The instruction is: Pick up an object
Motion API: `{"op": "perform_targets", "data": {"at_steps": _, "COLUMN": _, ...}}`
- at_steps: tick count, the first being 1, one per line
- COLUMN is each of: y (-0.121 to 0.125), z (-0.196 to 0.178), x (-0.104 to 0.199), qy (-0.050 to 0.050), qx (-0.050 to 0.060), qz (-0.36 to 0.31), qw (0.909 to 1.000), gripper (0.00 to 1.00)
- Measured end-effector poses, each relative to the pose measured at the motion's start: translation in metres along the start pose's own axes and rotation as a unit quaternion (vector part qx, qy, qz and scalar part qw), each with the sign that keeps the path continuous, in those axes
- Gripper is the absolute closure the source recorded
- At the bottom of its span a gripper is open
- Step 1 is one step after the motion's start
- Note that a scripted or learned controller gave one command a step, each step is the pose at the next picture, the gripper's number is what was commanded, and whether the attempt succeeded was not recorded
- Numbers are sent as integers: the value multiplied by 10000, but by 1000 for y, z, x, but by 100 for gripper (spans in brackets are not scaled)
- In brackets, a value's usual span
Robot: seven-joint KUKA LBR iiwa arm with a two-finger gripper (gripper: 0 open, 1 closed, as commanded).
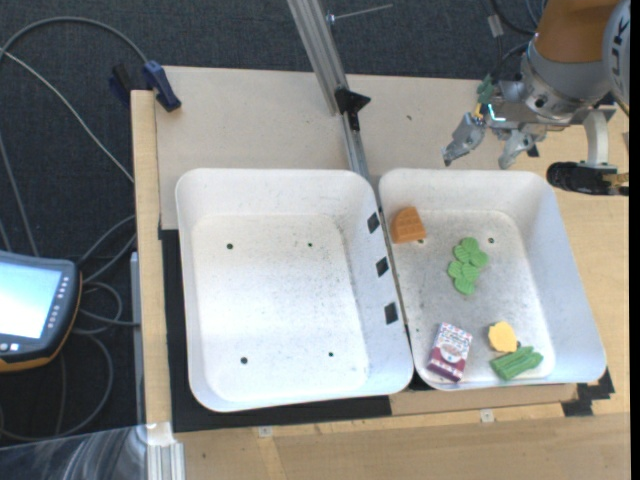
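Right bin (570,268) holds green stick (516,362) lying slantwise; fingers (462,144) spread open, empty.

The claw (490,146) hangs behind the right bin (560,228), which holds five objects.

Both white bins, the left bin (280,288) and the right bin (560,258), look like smooth, speckled plastic. The table (250,118) is pale matt wood, and the slanting rail (315,38) is brushed metal.
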State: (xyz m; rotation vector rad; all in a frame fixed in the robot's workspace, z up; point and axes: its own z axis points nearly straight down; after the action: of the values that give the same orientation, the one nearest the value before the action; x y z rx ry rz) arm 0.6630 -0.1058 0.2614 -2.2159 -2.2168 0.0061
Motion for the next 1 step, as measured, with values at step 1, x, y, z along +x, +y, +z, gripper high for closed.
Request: {"op": "perform_targets", "data": {"at_steps": 1, "y": 1, "z": -3, "x": 0, "qy": -8, "qx": -25, "qz": -7, "qw": 10000, "gripper": 0}}
